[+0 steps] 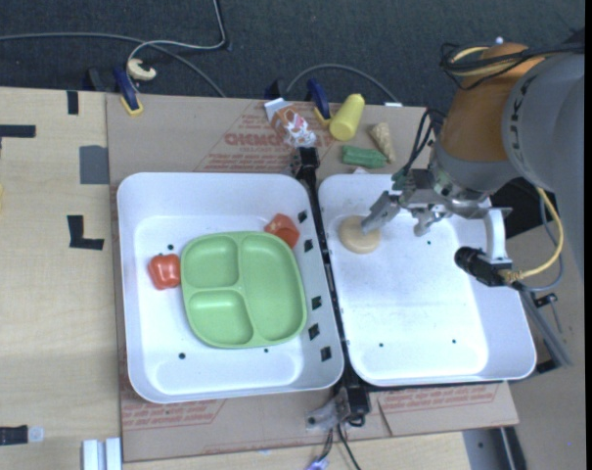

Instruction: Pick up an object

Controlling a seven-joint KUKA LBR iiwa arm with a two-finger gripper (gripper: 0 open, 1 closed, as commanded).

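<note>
The open pincer (398, 213) is lowered beside the tan disc (358, 237) in the right bin (491, 360), apparently for grasping; nothing is held.

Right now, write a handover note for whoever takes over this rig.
Claw: over the back of the right bin, one finger reaching down to the tan round piece; I cannot tell if it grips it.
Left bin: green divided plate, a red piece to its left, another red piece at its back corner.
Behind the bins: yellow piece, green piece.
Done: nothing lifted.
Left: grip an object and raise it.
</note>
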